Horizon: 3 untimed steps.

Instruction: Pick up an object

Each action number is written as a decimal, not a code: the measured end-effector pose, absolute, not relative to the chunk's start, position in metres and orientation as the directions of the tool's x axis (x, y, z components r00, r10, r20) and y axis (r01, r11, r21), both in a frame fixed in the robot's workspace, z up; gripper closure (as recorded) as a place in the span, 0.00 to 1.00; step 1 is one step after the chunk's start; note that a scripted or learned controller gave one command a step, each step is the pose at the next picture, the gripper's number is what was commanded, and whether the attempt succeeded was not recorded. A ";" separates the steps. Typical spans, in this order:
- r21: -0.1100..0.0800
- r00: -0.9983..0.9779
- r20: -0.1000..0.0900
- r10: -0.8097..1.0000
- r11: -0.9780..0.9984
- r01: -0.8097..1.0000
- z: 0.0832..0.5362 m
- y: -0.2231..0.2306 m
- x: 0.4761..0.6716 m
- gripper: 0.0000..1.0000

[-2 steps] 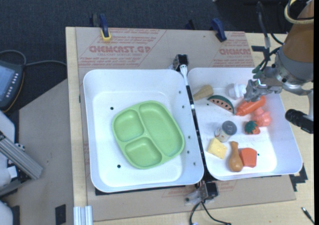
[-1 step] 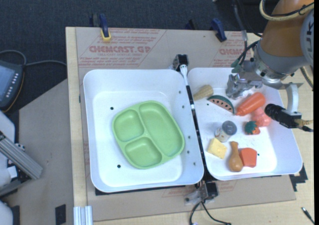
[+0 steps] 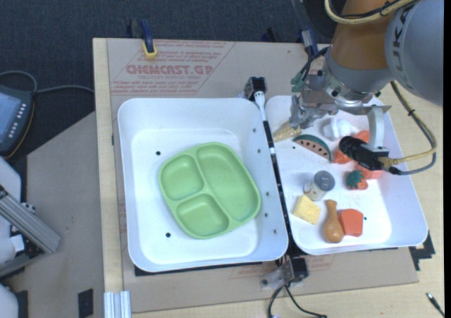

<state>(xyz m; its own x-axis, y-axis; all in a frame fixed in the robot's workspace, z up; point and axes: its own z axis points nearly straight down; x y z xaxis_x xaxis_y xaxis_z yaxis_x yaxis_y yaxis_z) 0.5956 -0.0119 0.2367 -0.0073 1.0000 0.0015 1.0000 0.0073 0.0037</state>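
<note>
My gripper (image 3: 303,116) hangs low over the far left part of the right bin (image 3: 402,228), close to the divider between the bins. Just below it lies a watermelon slice (image 3: 313,146), and a tan piece (image 3: 285,132) pokes out at its left side. Whether anything is held is hidden by the wrist. Other toy foods lie in that bin: a small grey-lidded jar (image 3: 322,182), a yellow cheese wedge (image 3: 306,209), a drumstick (image 3: 330,224), an orange-red block (image 3: 351,221), a strawberry (image 3: 356,180) and a white piece (image 3: 339,128).
The left bin (image 3: 134,168) holds a green divided plate (image 3: 208,190). A black cable plug (image 3: 360,154) from the arm hangs over the right bin. The arm's bulky grey and orange body (image 3: 373,27) covers the bin's far right corner.
</note>
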 end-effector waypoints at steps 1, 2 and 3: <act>0.003 -0.007 0.001 1.000 0.007 1.000 0.234 0.046 0.602 1.00; -0.002 -0.003 0.000 1.000 0.003 1.000 0.215 0.065 0.610 1.00; 0.003 -0.002 0.000 1.000 0.002 1.000 0.218 0.066 0.622 1.00</act>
